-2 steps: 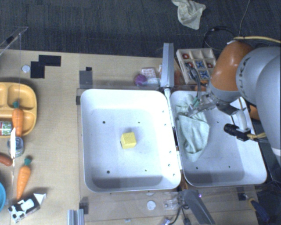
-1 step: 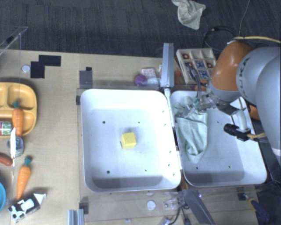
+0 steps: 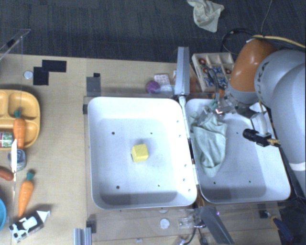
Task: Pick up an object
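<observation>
Arm is coming in from 3 o'clock, big grey body filling the right edge, orange band sitting above the wrist, wrist angling down toward 9 o'clock over the right bin. Hand is hanging at the bin's 11 o'clock corner, right at the top of a pale green cloth; cannot tell if it is spread or pressed together, the tips are blurring into the cloth folds. Cloth is lying crumpled along the right bin's 9 o'clock wall, trailing from the hand toward 6 o'clock. Left bin is carrying a yellow block near its centre, well apart from the hand. On the counter at 9 o'clock: a yellow tray with a carrot on it, another carrot near 7 o'clock. A purple item is sitting just past the left bin's 12 o'clock rim. A rag is lying on the floor at 12 o'clock
</observation>
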Robot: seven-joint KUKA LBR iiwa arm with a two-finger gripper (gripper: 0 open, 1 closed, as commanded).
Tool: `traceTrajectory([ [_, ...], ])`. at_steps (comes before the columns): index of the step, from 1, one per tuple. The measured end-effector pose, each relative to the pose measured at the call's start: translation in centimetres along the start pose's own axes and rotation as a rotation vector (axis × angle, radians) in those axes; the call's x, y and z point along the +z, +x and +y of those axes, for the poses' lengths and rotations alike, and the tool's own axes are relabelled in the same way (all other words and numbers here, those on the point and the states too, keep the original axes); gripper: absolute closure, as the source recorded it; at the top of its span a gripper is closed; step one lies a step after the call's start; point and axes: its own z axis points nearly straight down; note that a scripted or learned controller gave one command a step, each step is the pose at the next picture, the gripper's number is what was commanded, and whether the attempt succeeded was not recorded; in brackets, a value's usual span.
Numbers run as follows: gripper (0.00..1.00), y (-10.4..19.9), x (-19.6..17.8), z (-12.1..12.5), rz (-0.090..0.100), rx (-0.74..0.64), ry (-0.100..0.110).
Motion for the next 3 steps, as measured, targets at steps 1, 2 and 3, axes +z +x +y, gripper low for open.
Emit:
traceTrajectory([
  [1, 1.0, -0.3, -1.4, 0.3, -0.016, -0.005, -0.016],
  [2, 1.0, 1.4, -16.1, 0.5, -0.009, 0.071, -0.011],
  [3, 1.0, 1.0, -12.0, 0.3, -0.007, -0.098, -0.006],
])
